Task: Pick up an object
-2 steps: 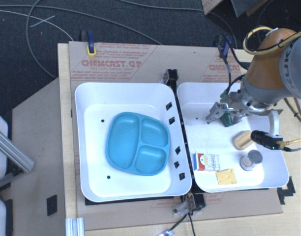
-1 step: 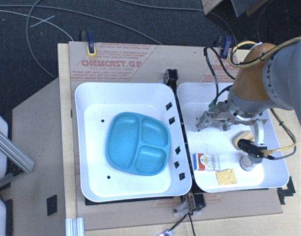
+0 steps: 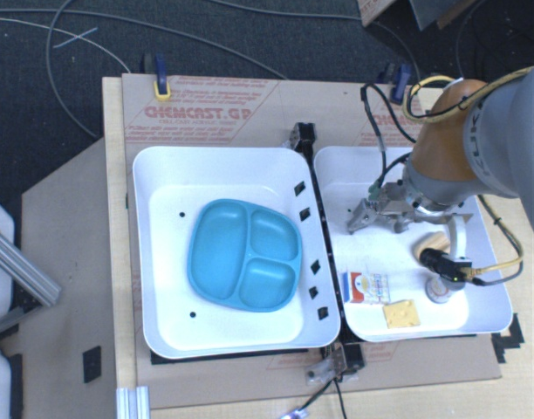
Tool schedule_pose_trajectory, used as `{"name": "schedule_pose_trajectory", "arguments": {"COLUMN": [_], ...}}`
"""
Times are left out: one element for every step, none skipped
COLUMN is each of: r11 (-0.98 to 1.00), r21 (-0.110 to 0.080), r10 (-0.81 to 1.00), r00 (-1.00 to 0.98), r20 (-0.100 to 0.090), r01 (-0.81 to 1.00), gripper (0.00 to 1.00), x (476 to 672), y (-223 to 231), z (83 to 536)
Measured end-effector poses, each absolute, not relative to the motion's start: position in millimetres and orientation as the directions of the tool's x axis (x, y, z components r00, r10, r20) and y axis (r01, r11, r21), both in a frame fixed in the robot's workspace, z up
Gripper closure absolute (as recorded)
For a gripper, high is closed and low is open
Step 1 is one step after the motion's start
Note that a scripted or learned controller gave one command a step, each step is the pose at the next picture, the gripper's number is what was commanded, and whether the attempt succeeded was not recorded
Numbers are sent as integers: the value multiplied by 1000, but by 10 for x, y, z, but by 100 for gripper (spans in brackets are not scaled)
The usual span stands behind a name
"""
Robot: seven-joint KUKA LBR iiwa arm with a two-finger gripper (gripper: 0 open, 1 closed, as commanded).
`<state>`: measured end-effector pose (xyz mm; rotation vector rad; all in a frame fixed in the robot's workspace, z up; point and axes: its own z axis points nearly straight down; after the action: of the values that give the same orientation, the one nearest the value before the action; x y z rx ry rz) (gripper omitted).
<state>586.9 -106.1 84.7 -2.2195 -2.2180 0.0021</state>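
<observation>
One arm [image 3: 476, 138] over right bin [image 3: 354, 317]

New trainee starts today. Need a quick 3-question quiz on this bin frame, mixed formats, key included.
1. True or false: the blue divided plate lies in the left bin.
2. Which bin is the gripper over? A) left B) right
3. Fill in: the yellow cracker-like square lies near the right bin's ____ edge in the view.

Key
1. True
2. B
3. bottom, just right of the small carton
</observation>
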Motion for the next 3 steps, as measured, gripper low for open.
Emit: {"name": "schedule_pose_trajectory", "arguments": {"r11": [-1,2,1], "r21": [-1,5,6], "r10": [1000,1000,1000], "r00": [1,-2,-1], "r20": [2,0,-1], "r01": [1000,1000,1000], "gripper": [100,100,100], "x": [5878,5865,5875], "y": [-1059,-975,-1030], "z": [963,1444,1896]}}
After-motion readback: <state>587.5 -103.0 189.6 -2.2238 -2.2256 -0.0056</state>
